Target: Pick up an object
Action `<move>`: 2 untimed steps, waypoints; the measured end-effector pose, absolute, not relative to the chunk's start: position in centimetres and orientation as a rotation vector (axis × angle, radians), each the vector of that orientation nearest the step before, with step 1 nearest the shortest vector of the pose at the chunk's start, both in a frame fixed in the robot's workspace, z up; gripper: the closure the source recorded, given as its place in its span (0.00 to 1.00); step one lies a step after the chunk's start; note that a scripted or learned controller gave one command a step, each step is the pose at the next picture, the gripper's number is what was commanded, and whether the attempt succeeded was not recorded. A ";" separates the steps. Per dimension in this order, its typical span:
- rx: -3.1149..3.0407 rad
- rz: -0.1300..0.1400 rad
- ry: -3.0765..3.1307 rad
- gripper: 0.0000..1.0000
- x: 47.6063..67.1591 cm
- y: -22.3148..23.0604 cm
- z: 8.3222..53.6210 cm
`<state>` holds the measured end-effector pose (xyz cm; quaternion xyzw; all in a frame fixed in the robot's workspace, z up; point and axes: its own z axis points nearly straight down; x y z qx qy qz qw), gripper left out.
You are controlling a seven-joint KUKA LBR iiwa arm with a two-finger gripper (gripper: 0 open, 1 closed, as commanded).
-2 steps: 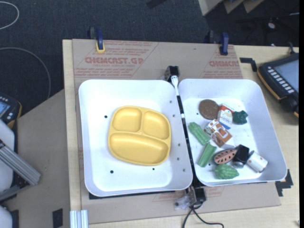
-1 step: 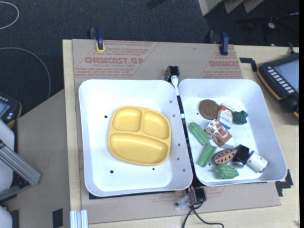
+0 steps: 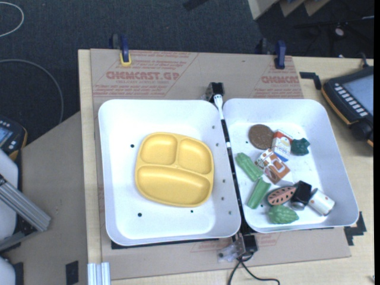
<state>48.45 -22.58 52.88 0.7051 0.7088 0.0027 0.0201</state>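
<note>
The right bin (image 3: 320,129) holds a cluster of small toy foods: a brown round cookie (image 3: 260,136), a white and red carton (image 3: 281,145), a dark green broccoli piece (image 3: 300,146), a brown and white box (image 3: 273,165), two green pickles (image 3: 248,166) (image 3: 259,192), a brown oval piece (image 3: 281,195), a black block (image 3: 301,193), a white cylinder (image 3: 321,203) and a green leafy piece (image 3: 282,215). The left bin (image 3: 119,159) carries a yellow divided plate (image 3: 174,168).
Both bins rest on a cardboard sheet (image 3: 148,73) held by blue clamps (image 3: 124,47). A black and yellow pendant (image 3: 353,97) lies at the right. Metal framing (image 3: 24,206) sits at the lower left.
</note>
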 end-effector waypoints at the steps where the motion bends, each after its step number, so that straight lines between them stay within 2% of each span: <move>1: 2.183 0.009 2.196 1.00 48.5 -22.6 54.0; 2: 2.179 0.011 2.192 1.00 48.6 -22.6 55.1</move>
